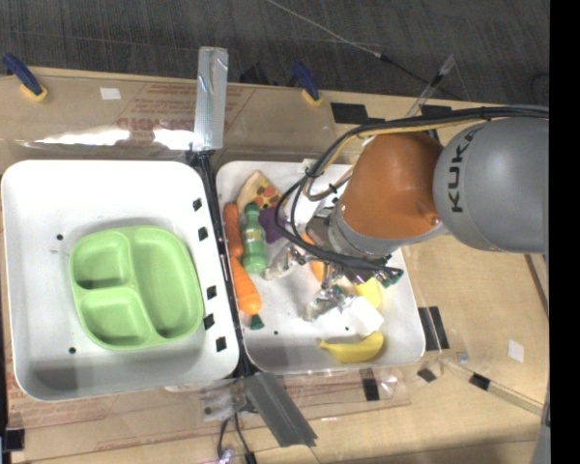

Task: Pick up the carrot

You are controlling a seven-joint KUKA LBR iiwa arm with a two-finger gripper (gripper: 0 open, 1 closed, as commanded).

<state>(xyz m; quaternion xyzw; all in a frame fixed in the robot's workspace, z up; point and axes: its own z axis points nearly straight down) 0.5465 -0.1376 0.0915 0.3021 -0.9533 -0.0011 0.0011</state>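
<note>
The wooden desk (483,423) carries two shallow white plastic bins side by side. The grey arm with its orange band (391,187) reaches in from three o'clock and hangs over the right white bin (271,351). The left white bin (24,259) holds a light green plastic tray with three compartments (135,283).

In the right white bin, the metal two-finger end effector (331,296) is seen low over the bin floor, near the middle; whether it is apart or together cannot be told, since the wrist and cables cover much of it. Nothing is seen held in it.

The long orange carrot (246,288) lies along the bin's nine o'clock wall, its length running from twelve to six o'clock. A second orange piece (232,222) lies just past its twelve o'clock end, and a green bottle (254,245) lies just beside it on the three o'clock side. A yellow banana (353,348) rests at the bin's six o'clock edge, well apart from the carrot.

The step in hand is judged to be the approach. It is done well if the end effector is shifted toward nine o'clock, centred over the carrot's lower half away from the green bottle, and closed across its narrow width. The near wall leaves little room, so a straight descent is advised.
</note>
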